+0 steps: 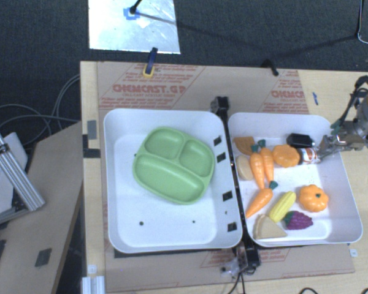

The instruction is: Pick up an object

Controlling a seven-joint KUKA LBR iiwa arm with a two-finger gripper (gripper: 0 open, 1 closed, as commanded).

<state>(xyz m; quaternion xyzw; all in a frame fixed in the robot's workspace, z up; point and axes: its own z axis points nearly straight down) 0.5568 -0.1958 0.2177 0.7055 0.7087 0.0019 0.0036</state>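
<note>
2 white bins: left bin (119,225) w/ 1 green tray (173,164); right bin (346,216) w/ 3 carrots (257,169), 1 corn (281,205), 1 pumpkin (313,198), 1 grapes (299,220). Gripper (324,149) at right bin's far edge, arm cut off; grip state can't tell.

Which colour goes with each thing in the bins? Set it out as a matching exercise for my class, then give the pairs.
Things:
1. divided plate
2. grapes
3. pumpkin
4. corn cob

Colours:
A. purple
B. yellow
C. green
D. orange

Pairs: 1-C, 2-A, 3-D, 4-B
</note>
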